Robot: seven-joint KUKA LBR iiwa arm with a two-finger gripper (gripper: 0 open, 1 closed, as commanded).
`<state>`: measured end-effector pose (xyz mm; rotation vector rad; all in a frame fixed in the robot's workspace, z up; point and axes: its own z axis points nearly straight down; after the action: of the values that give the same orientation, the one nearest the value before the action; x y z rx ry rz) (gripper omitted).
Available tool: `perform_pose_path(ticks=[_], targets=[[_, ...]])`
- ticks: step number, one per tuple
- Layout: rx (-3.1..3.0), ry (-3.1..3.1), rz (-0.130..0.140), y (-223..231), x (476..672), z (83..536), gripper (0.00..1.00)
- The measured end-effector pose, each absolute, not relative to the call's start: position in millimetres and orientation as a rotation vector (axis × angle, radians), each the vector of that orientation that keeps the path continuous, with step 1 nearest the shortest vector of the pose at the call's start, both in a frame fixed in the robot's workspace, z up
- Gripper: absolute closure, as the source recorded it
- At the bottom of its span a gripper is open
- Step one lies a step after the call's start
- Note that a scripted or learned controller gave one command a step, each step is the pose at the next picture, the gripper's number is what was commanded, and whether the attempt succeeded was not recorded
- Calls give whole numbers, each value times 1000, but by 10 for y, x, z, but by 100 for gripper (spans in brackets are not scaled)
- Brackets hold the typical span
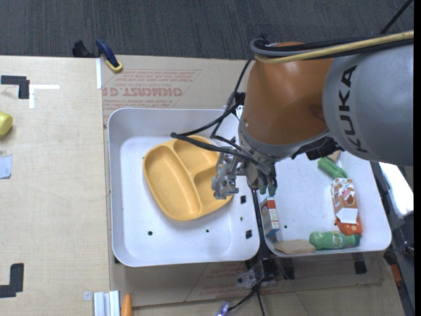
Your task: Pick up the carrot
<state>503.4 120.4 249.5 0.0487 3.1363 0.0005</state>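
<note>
A pale wooden bench (52, 209) under a dark carpeted floor edge carries a flattened cardboard sheet (151, 87) and, on it, two shallow white bins side by side. The grey arm (375, 104) with its orange band (289, 91) reaches in from the right and hangs low over the seam between the bins, its bulk covering the upper left part of the right bin (371, 242). The gripper (243, 176) sits just above the right edge of a yellow divided plate (174, 180), which lies tilted across the left bin (125, 196). From this angle it cannot be told whether the gripper is open or closed, and nothing can be seen held in it.

The carrot cannot be picked out with certainty. The closest match in colour is an orange-and-white item (345, 206) lying lengthwise near the right wall of the right bin, well apart from the gripper and on the far side of the wrist. A small green piece (331, 168) lies just above it, partly under the arm. Below it, a green bottle (335, 240) lies on its side along the near wall, with a tan object (296, 247) beside it. A small upright carton (270, 216) stands near the dividing wall, just below the gripper. Black cables (204, 133) trail from the wrist across the plate. A blue-and-yellow clip (108, 54) rests at the cardboard's far corner.
</note>
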Motion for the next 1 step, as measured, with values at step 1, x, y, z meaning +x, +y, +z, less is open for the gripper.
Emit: perform_pose_path(ticks=[1], targets=[[-300, 3124, 1, 1248, 4792, 920, 100]])
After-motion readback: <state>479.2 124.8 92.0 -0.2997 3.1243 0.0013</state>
